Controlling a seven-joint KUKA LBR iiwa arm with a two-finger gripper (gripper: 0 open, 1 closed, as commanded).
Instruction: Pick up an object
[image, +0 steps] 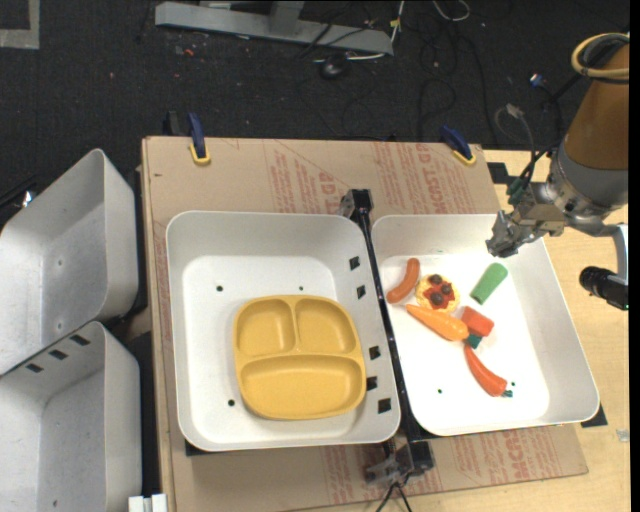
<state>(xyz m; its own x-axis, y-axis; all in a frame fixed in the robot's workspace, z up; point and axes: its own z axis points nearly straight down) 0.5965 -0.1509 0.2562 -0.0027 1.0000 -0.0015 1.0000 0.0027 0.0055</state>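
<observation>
The right bin holds several toy foods: a sausage, a small pizza piece, a green cylinder, an orange carrot, a small red piece and a red-orange pepper. My gripper hangs over the bin's upper right part, just above the green cylinder and apart from it. Nothing shows between its fingers.
The left bin holds a yellow divided tray. A black divider runs between the bins. Two white tubs stand at the far left. Brown board surrounds the bins.
</observation>
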